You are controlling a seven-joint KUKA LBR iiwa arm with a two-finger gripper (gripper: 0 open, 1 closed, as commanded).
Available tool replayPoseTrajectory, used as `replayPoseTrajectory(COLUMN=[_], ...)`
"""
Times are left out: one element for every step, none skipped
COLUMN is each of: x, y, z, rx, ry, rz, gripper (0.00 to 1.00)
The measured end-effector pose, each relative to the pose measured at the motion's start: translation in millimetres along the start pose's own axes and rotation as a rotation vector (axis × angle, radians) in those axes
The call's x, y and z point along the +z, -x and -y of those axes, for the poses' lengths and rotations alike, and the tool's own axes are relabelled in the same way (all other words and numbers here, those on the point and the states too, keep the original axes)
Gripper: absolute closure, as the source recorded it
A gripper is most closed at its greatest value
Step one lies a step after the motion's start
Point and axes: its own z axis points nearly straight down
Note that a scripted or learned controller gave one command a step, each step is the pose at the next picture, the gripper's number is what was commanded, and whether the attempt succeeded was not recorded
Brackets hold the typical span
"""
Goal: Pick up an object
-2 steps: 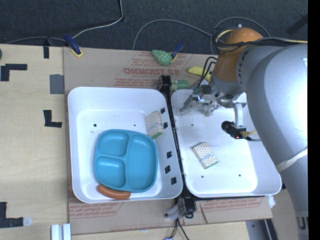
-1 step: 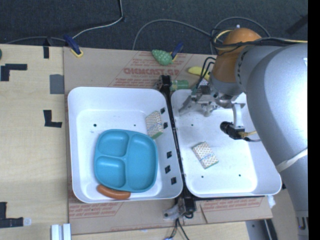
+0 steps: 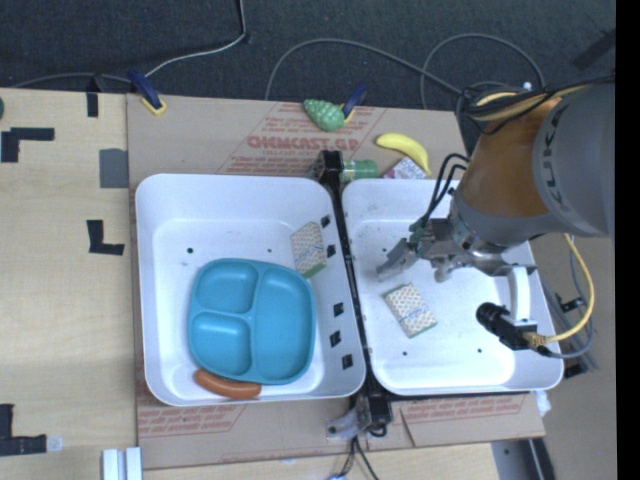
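In the left bin (image 3: pixel 160 268) a divided plate (image 3: pixel 251 320) lies with a sausage (image 3: pixel 228 385) at its near edge and a packet (image 3: pixel 309 245) behind; another packet (image 3: pixel 410 309) lies in the right bin (image 3: pixel 450 368)

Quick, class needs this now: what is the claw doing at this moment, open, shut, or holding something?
Claw: open, holding nothing, its fingers spread above the right bin, with the small patterned packet lying on the bin floor just below it.

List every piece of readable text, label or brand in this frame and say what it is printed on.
"CHEMCAST GP", red print on the cardboard sheet under the bins.
More red print along that sheet's front edge: too blurred to read.
Lettering on the grey arm: cut off, unreadable.
Patterned packets: no legible text.
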Motion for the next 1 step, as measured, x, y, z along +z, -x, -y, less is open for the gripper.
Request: replayPoseTrajectory(x=[54.3], y=[38.9], z=[20.7], rx=[0.001], ry=[-0.004], rz=[0.000], gripper=[0.00])
